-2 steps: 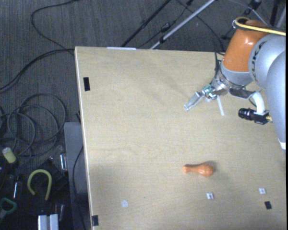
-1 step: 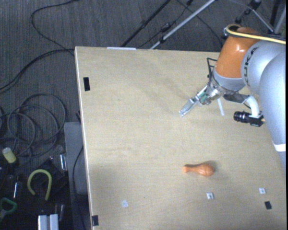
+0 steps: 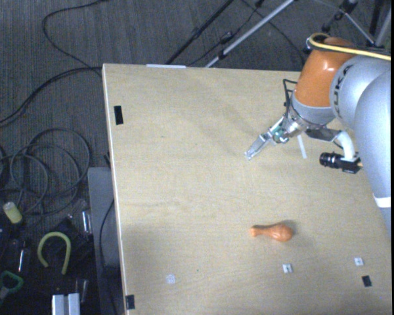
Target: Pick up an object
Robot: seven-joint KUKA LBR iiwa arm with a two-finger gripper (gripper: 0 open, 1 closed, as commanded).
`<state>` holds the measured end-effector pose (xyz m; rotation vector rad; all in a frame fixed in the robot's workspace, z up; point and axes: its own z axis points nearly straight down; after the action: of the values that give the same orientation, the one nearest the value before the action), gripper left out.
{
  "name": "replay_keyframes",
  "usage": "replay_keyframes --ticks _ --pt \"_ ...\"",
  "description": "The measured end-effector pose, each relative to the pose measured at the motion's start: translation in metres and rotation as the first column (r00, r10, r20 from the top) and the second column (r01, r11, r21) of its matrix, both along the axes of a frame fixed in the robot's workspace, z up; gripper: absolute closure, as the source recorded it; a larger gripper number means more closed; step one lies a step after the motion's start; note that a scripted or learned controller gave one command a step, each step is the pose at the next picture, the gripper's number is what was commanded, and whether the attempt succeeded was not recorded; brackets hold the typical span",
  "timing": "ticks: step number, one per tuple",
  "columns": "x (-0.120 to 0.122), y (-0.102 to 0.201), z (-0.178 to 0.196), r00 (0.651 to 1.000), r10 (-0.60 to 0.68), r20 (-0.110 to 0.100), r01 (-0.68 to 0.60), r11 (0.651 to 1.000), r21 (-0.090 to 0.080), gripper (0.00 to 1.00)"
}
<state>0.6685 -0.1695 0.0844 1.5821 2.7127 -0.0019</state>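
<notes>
Objects on worktop: one orange object [image 3: 274, 231], smooth, bulb-shaped with a narrow neck pointing toward 9 o'clock; lies flat at about 5 o'clock on the board.
Worktop [image 3: 184, 176]: one pale wood-grain panel, matte, flat, with a few small black and white markers near the edges.
Arm [image 3: 354, 104]: one, grey rounded casing with a glossy orange band, entering from 3 o'clock.
Claw [image 3: 253, 152]: one, thin metallic fingers slanting toward 8 o'clock, tips low near the board's centre-right; cannot tell whether spread or pressed together. Nothing visible between them.
Separation: claw and orange object well apart; object sits toward 6 o'clock from the claw.
Floor [image 3: 46, 58]: dark ribbed carpet, several black cables looped at 9 o'clock.
</notes>
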Motion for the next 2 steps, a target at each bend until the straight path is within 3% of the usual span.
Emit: replay_keyframes --ticks 1,2 --pt "0.001 0.000 0.010 1.000 -0.001 0.003 0.001 1.000 0.000 1.00" --pt "-0.005 0.026 0.073 0.999 -0.045 0.001 0.045 0.999 0.002 1.00"
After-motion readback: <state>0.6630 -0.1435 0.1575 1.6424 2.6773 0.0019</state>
